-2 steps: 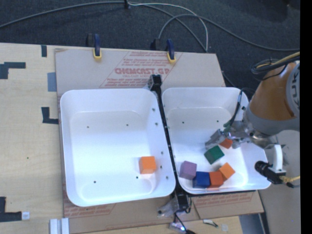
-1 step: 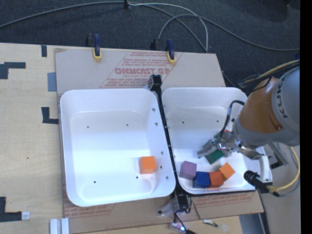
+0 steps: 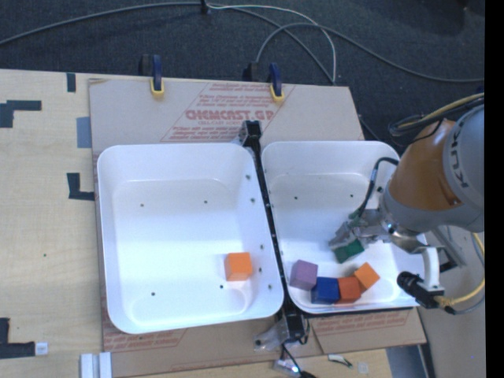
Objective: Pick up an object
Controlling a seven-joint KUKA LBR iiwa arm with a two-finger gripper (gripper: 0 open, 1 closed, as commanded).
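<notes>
Green block [image 3: 347, 250], a small dark-green cube sitting tilted, lies in the right bin [image 3: 315, 157] toward its near right part, just above a cluster of other blocks. The gripper [image 3: 352, 237] is down at it, and the block seems to sit between the finger tips, though whether they pinch it or merely straddle it I cannot tell from this slant. The step in hand looks like the grasp itself. Next the fingers must be firm on the block before a straight lift, clear of the purple block [image 3: 303, 273], blue block [image 3: 325, 290] and two orange blocks [image 3: 357, 280] nearby. Another orange block [image 3: 238, 265] lies in the left bin [image 3: 157, 160].
</notes>
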